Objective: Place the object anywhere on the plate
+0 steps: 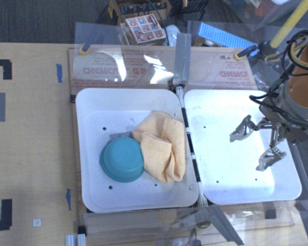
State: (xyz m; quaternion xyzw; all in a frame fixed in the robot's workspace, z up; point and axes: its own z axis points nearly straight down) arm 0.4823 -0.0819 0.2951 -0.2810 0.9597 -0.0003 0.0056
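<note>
The blue plate (122, 159) sits in my left bin (92, 111), touching the yellow cloth (161, 145) just beside it. Over the right bin (215, 181), well apart from them, my gripper (256, 145) hangs spread wide, gripping nothing

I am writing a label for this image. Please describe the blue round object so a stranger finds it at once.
Look in the left white bin, in its lower left part. The teal plastic plate lies there, touching the crumpled yellow cloth on its right. It is the one round, smooth, blue-green thing there; the cloth is soft and folded.
</note>
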